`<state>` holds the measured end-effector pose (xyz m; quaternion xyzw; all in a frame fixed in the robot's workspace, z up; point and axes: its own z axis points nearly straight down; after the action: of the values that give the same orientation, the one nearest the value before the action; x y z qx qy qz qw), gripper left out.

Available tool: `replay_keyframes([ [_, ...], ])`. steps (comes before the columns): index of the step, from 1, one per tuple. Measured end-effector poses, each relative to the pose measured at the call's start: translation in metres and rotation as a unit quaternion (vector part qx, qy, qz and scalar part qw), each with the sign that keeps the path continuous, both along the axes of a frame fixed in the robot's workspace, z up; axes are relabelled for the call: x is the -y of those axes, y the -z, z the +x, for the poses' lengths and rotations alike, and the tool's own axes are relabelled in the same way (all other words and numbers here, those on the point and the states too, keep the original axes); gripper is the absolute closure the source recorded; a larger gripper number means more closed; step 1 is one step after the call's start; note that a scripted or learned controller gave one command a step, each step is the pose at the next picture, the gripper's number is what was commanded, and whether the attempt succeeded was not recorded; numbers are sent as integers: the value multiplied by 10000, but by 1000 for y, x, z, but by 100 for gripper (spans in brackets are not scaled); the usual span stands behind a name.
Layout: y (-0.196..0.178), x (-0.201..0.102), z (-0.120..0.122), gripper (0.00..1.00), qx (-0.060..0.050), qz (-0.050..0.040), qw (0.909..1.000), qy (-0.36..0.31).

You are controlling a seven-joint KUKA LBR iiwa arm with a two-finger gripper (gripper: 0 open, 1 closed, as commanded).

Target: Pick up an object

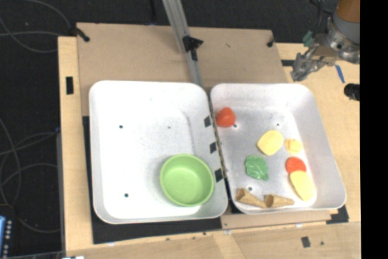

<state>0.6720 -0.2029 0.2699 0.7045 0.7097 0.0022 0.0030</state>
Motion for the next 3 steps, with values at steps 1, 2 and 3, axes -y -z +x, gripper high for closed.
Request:
replay_keyframes([
  [1, -7, -54, -17, 100, -23, 9, 10000, 3],
  [2, 6, -98, -42, 100, -38, 4, 10000, 12],
  [3, 19, -148, -63, 100, -40, 4, 10000, 10],
])
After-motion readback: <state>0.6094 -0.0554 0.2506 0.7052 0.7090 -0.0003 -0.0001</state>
